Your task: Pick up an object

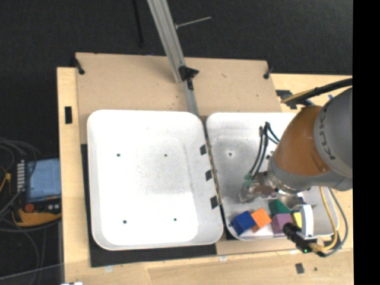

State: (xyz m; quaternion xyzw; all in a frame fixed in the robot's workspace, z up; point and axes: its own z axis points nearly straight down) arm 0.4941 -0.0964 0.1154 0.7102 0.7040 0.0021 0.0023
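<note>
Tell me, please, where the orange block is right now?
The orange block lies in the right bin, near its front edge, between the blue block and the purple block.

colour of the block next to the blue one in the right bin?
Orange. The orange block sits just right of the blue block, clearest in the camera view.

A blue block (242, 222), orange block (260, 218), purple block (281, 222) and green block (278, 207) sit clustered at the right bin's (228, 135) near edge.
</note>
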